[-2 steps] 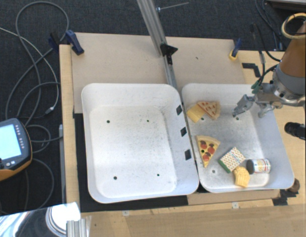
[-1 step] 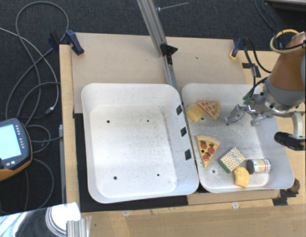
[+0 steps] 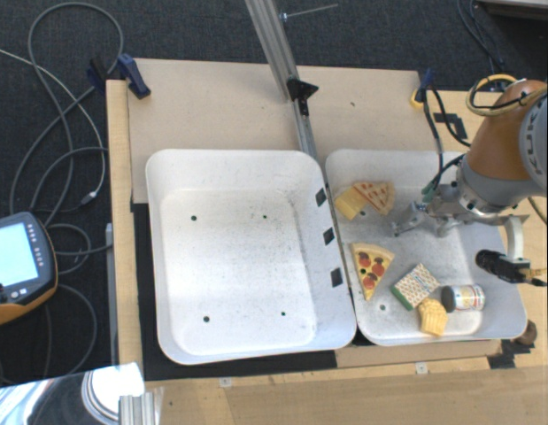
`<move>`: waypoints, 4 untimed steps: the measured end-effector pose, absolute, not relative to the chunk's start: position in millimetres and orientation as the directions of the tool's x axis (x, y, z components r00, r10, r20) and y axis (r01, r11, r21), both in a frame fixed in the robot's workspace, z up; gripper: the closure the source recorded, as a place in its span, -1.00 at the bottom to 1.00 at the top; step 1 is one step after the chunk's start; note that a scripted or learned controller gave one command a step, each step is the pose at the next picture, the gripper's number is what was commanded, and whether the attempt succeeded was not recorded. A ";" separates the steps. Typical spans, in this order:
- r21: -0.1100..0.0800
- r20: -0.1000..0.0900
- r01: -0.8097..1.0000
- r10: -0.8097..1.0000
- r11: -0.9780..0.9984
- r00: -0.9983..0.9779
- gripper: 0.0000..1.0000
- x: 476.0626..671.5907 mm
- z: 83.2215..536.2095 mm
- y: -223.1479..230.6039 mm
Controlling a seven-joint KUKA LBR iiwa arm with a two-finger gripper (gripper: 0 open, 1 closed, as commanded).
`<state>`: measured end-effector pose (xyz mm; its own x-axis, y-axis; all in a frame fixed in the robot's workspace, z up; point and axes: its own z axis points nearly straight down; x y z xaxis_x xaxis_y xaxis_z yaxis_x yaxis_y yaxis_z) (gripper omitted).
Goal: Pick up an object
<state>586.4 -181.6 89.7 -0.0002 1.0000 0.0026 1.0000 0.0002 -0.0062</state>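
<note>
Camera view, looking down at a slant on a tan worktop point(image 3: 220, 113).

- Left bin point(image 3: 167, 180), white and shallow: sits toward the worktop's left and front.
- Right bin point(image 3: 495, 321), white and shallow: just beside the left bin, toward the worktop's right edge; carries all the loose items.
- Pizza slice point(image 3: 371, 268), yellow with red spots: near the right bin's left wall, midway front to back.
- Waffle-patterned wedge point(image 3: 374, 196), orange-brown: toward the right bin's back left corner, touching a pale yellow chunk point(image 3: 348, 204) on its left.
- Patterned box point(image 3: 417, 284), green-edged: toward the right bin's front, lying tilted.
- Yellow block point(image 3: 433, 317): near the front rim, just beside the box.
- Small can point(image 3: 465, 298), on its side, dark end leftward: just right of the yellow block.
- Arm point(image 3: 508, 144), grey with orange band: reaches in from the right over the right bin's back right part.
- Pincer point(image 3: 415, 220): low over the bin floor between the wedge and the patterned box, near none of them closely enough to touch; cannot tell whether spread or pressed together; nothing seen between its tips.
- Clamps point(image 3: 132, 73), blue: at the worktop's back corners.
- Metal rail point(image 3: 274, 38): slanting down to the gap between the bins.
- Handheld pendant point(image 3: 17, 264) with cables: on the dark floor left of the worktop.
</note>
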 end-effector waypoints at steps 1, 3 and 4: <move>0.002 0.001 1.000 1.000 0.000 0.000 1.00 588.5 104.2 -182.0; 0.008 -0.002 1.000 1.000 0.003 -0.003 1.00 596.9 225.2 -173.6; 0.010 -0.003 1.000 1.000 0.002 -0.002 1.00 594.8 289.8 -176.3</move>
<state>594.8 -176.3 289.8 -0.0019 1.0000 -0.0031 0.9999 0.0019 0.0099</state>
